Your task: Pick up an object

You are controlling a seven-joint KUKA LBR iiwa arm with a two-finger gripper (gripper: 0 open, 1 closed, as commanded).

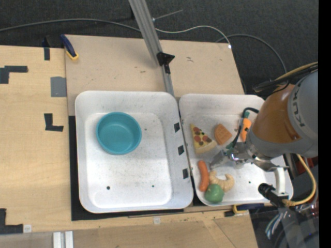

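I see my gripper (226, 156) low in the right bin (217, 103), its jaws apparently spread and holding nothing, between the pizza slice (202, 138) and the sausage (204, 174), so I fear it closes on bare floor or only pushes them aside.

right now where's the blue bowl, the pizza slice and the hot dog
blue bowl (119, 133), camera view, middle of its inside
pizza slice (202, 139), camera view, middle of its topping face
hot dog (204, 175), camera view, middle of its length
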